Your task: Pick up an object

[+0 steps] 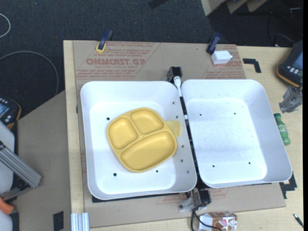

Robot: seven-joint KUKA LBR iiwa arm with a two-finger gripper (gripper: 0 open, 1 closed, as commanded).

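A counter (144, 57) covered in brown board carried two shallow white bins side by side, seen from above at a slant. The left bin (91, 129) held a yellow plate (142, 139) divided into three sections, two small ones on the far side and one larger on the near side. The plate lay flat near the middle of the bin, turned slightly, with its right edge close to the bin's right wall. A small pale yellow piece (174, 127) showed just beside the plate's right edge, touching or partly under it; which could not be told. The right bin (231, 95) showed its speckled white floor with a few dark dots.

At the right edge of the view, just beyond the right bin's far right corner, the grey hand (291, 100) was partly visible, well apart from the plate. Whether it was open or closed could not be told, and nothing could be seen in its grip. A green item (282, 129) lay on the counter just outside the right bin's right wall, near the hand.

Between the bins at the far side sat a black fitting (174, 73). A white block (221, 57) rested on the counter's far edge, with a blue clamp (103, 40) further left.
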